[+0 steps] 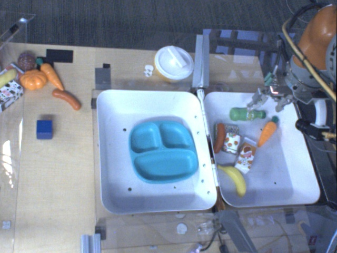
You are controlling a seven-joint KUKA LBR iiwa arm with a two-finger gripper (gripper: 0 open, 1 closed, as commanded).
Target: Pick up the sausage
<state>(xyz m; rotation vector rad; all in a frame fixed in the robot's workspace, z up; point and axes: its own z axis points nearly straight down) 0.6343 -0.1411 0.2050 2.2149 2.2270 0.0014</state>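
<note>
While the gripper [269, 100] hangs over the right bin [295, 191], its fingers are spread, grasping nothing.
The sausage [219, 137] lies well left of and below them, beside the bin's left wall.

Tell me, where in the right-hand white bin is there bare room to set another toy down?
The shallow right white bin is bare along its right side and lower right corner, beyond the yellow plastic banana and orange toy carrot. Its left half is crowded: reddish-brown toy sausage, two small printed cartons, and a green bottle below the robot's hand.
</note>
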